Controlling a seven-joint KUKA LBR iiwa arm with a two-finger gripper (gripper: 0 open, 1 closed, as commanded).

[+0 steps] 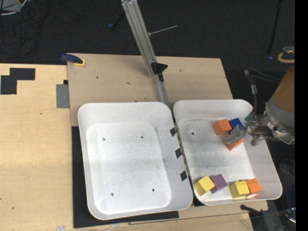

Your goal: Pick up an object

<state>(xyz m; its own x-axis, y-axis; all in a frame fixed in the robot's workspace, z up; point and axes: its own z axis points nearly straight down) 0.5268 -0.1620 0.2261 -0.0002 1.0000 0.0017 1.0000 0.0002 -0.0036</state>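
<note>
The right bin point(211, 110) holds several small blocks. An orange block point(222, 126) and a blue block point(236, 123) sit side by side near its far right. Just in front of them lies a second orange block point(235, 146), partly covered by my gripper point(234, 138), which reaches in from the right and sits low over it. Along the near edge lie a yellow block point(204, 184), a purple block point(219, 181), another yellow block point(239, 189) and an orange block point(253, 186).
The left bin point(91, 114) stands beside the right one, with black clips point(177, 152) along the shared rim. A slanted aluminium bar point(143, 42) rises behind the bins. The arm's body point(281, 114) hangs over the right bin's right rim.
</note>
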